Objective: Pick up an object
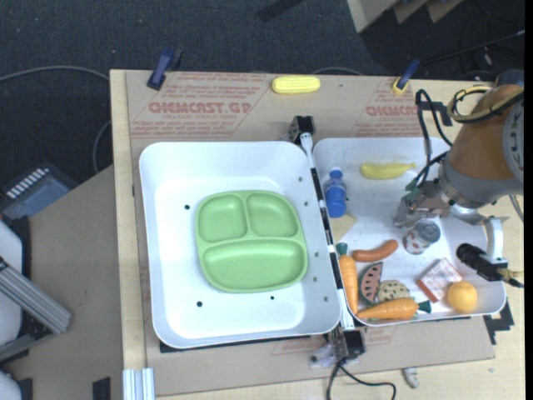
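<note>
Nearest to us, at the bottom edge of the right bin [491,308], we see a carrot [387,310] lying flat at about 6 o'clock in that bin. Just above it sit a watermelon slice [369,278] and a cookie [392,290]. A second carrot [348,280] stands lengthwise along the bin's left wall, at about 8 o'clock. At 5 o'clock we find an orange fruit [462,296], with a red packet [438,278] touching it on its upper left.

Near the bin's middle a sausage [376,250] lies at a slant. A blue bottle [335,193] rests against the left wall at 10 o'clock, and a yellow banana [386,170] lies at 12 o'clock.

We see the arm [487,144] reaching in from 3 o'clock, its orange band above the wrist. The gripper [414,211] hangs low over the bin's centre, just above a small grey and red can [421,235]. We cannot tell whether it is clenched or released, nor whether it touches the can.

At 9 o'clock of the scene, the left bin [166,248] holds a green divided plate [251,240] in its middle. Beyond the bins, at 12 o'clock on the bench [208,102], lies a yellow corn cob [296,84].
</note>
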You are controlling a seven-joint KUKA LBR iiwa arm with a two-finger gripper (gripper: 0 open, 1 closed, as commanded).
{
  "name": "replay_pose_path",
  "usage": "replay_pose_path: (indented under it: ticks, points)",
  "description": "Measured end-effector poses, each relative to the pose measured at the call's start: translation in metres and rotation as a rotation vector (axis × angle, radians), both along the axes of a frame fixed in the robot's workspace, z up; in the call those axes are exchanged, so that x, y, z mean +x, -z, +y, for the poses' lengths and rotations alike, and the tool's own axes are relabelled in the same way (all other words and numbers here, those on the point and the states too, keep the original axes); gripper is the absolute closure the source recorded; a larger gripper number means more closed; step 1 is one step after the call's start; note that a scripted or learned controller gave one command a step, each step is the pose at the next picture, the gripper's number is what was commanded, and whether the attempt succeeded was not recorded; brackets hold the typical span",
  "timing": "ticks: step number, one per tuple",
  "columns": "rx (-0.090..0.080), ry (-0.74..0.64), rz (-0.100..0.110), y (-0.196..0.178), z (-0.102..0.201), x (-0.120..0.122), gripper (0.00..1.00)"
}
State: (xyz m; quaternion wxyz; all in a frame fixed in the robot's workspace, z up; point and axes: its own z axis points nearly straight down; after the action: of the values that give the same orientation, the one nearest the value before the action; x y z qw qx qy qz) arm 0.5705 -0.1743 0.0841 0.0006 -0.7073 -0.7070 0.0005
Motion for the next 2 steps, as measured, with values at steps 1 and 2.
replay_pose_path:
  ticks: [1, 2]
  points:
    - [-0.002, 0.0, -0.004, -0.0796, -0.0195, 0.0286, 1.0]
    - [-0.001, -0.001, -0.002, -0.0787, -0.0192, 0.0281, 0.0]
